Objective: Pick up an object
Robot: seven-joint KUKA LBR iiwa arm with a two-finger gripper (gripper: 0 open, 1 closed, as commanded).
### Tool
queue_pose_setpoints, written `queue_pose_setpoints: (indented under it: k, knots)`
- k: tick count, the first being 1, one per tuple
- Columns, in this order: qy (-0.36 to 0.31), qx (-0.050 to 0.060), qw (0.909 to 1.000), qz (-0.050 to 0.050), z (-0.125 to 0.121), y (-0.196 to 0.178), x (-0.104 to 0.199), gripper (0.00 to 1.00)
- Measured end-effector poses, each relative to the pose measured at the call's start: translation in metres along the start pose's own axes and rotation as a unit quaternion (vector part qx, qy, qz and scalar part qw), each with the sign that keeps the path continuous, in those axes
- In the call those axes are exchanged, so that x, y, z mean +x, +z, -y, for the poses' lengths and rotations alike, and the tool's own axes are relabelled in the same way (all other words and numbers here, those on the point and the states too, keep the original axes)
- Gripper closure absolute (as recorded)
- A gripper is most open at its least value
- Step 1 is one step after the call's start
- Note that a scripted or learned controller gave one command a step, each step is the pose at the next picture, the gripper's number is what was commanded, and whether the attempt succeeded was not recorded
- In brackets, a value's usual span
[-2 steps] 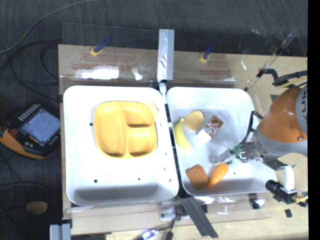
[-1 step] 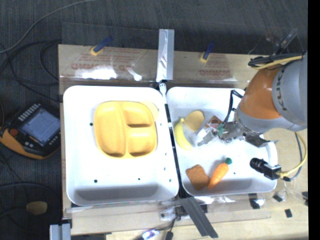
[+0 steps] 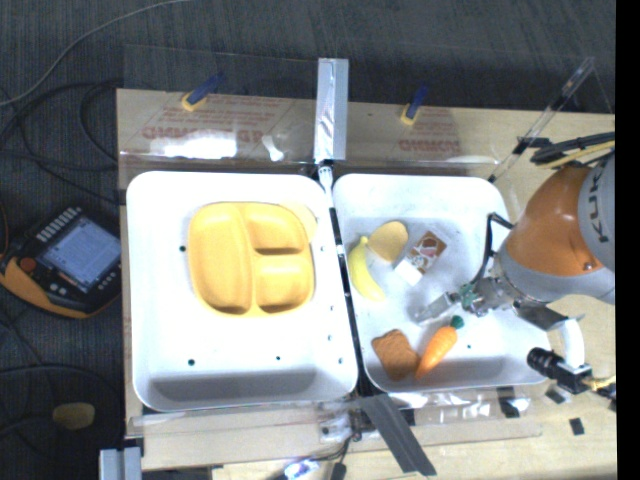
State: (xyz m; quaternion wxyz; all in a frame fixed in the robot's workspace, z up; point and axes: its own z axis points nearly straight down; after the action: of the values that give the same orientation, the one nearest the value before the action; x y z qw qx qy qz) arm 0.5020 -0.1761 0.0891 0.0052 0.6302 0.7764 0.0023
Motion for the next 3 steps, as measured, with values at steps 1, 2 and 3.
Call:
queue_pose_setpoints:
  k: [1,2,3]
  knots:
    - [-0.024,0.006,0.9997,-0.004,0.012,-0.043,0.029,0.00]
    - [-0.044,0.001,0.9990,-0.002,-0.037,0.001,-0.005,0.00]
    - [0.166,0.004,0.9860,0.001,-0.133,0.001,0.003,0.00]
